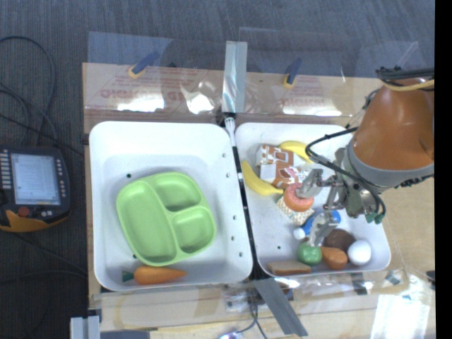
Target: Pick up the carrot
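Grey carpet floor (212,6), wooden bench (99,76)

Grey arm (385,168) with orange band (395,122)
Black cables looped beside the wrist; metal hand (319,210) with small silver parts.

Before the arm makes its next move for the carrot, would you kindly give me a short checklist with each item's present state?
1. Carrot in sight, lying in the left bin at its front wall: ok.
2. Carrot free of the green plate: cannot tell; it lies right at the plate's front edge.
3. Gripper over the carrot's bin: not ok; it is over the right bin, among the toys.
4. Fingers free of any object: cannot tell.
5. Path across the divider clear: ok, nothing stands tall there.
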You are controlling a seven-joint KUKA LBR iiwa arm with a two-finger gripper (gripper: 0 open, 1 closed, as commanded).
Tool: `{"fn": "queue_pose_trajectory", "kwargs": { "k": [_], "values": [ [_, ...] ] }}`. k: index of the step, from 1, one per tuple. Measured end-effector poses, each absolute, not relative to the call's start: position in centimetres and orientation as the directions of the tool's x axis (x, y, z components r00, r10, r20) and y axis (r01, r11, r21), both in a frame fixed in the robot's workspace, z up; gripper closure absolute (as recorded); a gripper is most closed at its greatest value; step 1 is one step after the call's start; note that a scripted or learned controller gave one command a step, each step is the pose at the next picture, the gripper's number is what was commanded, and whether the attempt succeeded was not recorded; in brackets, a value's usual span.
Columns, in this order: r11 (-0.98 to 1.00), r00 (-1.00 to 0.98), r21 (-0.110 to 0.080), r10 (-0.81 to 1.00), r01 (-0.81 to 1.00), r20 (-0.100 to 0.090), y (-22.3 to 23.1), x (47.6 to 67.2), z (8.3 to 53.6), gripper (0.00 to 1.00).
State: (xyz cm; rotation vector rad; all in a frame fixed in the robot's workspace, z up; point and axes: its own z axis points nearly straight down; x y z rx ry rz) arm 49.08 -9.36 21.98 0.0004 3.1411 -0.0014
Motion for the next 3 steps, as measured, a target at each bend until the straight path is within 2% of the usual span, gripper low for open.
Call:
{"fn": "queue_pose_trajectory", "kwargs": {
  "k": [1,2,3],
  "values": [
    [0.999,-0.999,0.0,0.034,0.034,-0.022,-9.5,51.7,11.4,0.0],
    [0.999,-0.999,-0.005,0.032,0.033,-0.042,-9.5,52.3,12.8,1.0],
    [0.999,-0.999,-0.004,-0.038,-0.038,-0.026,-2.3,57.5,18.5,1.0]
  ]
}}
